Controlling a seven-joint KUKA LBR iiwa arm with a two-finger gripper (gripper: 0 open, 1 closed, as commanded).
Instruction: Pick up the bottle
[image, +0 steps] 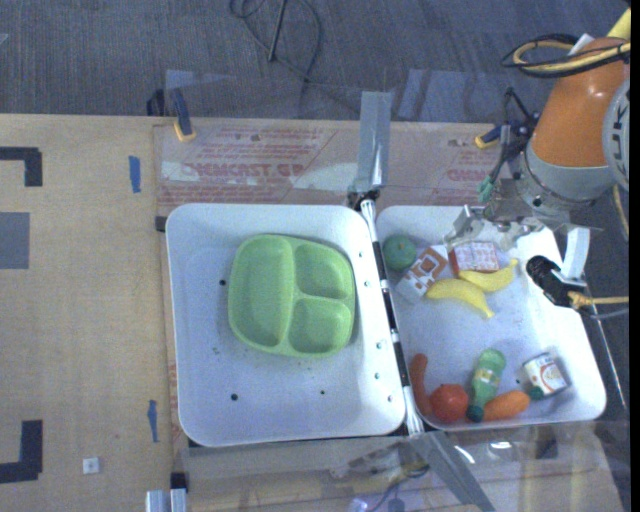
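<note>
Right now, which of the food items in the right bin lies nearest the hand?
The small red-and-white packet, lying just under the hand at the bin's top. The banana lies just below it; the green bottle lies far off by the bottom edge.

Green bottle (487, 378) lies flat, right bin's front, w/ yellow label.

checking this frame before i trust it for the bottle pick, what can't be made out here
- Gripper: in the camera view the wrist covers its fingers, so open or shut is unclear.
- Green bottle: label too small to read; its lower end lies against the carrot and tomato, so its base is hard to trace.
- Small carton: print too blurred to read.
- Arm: cut off by the right and top edges.
</note>
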